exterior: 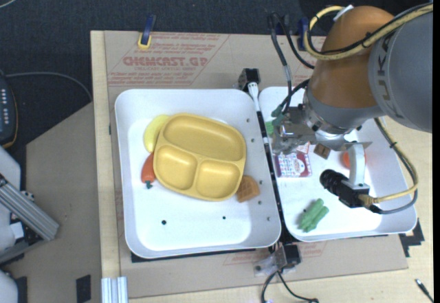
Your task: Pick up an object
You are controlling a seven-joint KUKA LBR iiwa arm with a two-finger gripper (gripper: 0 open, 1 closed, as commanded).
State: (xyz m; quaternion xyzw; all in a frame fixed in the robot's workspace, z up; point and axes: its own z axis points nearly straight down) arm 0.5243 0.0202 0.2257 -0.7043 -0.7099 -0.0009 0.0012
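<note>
My gripper (pixel 285 138) hangs over the left part of the right bin (pixel 392 222), close to the wall between the two bins. Just below it lies a red-and-white packet (pixel 293 165), flat on the bin floor. A green pod-shaped toy (pixel 313 215) rests near that bin's front. A small brown piece (pixel 321 151) and an orange-red thing (pixel 357 154) lie to the right of the gripper, partly hidden by the wrist. Nothing shows between the gripper and the packet.
The left bin (pixel 192 233) holds a yellow divided plate (pixel 199 156), upside up, with a yellow round thing (pixel 154 130) behind it, an orange-red vegetable toy (pixel 148 170) on its left and a brown piece (pixel 247 189) at its right front corner.
</note>
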